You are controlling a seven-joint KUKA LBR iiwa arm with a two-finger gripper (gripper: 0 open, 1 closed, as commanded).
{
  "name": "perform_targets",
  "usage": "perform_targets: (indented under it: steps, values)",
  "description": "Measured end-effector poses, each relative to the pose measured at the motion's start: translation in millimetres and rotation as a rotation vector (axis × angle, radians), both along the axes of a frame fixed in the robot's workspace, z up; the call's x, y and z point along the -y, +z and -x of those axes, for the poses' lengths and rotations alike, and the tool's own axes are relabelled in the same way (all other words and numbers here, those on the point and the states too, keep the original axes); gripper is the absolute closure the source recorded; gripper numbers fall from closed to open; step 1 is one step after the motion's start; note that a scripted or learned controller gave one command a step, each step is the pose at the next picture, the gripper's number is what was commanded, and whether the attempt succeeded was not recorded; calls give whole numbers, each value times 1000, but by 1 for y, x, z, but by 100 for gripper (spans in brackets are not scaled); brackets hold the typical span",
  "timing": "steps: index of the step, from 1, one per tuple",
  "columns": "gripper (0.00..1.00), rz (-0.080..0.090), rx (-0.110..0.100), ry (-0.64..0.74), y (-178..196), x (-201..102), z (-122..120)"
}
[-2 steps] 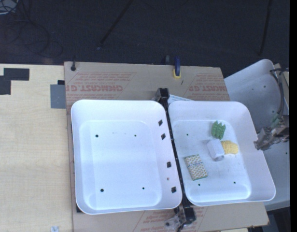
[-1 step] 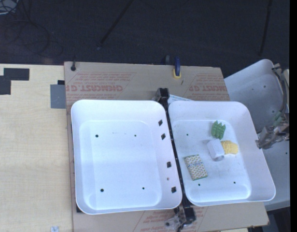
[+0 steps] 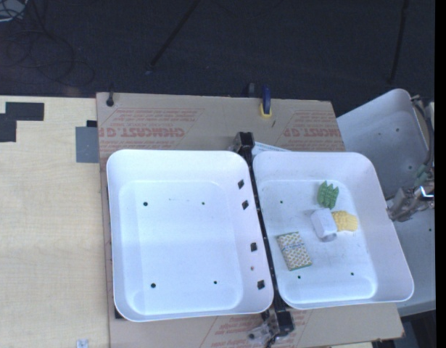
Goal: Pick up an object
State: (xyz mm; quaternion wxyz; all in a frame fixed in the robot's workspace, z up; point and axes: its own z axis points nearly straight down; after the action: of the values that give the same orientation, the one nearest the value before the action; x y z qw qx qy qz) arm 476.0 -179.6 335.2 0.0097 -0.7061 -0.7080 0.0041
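Observation:
The right bin (image 3: 382, 281) holds a loose cluster of small objects. A green ridged piece (image 3: 327, 193) lies toward its back right. Just in front of it a white rounded object (image 3: 323, 225) touches a yellow block (image 3: 345, 221) on its right. A flat patterned rectangular pad (image 3: 294, 250) lies near the bin's middle, a little left of the others and apart from them.
The left bin (image 3: 121, 194) stands beside the right one, with a black divider (image 3: 253, 223) between them. Both rest on a cardboard sheet (image 3: 179, 125). A grey metal plate (image 3: 386, 125) with a small metal fitting (image 3: 407, 203) sits off the right bin's right rim.

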Motion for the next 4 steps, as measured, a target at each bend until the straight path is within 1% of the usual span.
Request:
perform_targets:
  steps: [4]
  values:
    - [100, -4, -9, 23, 36, 2, 1]
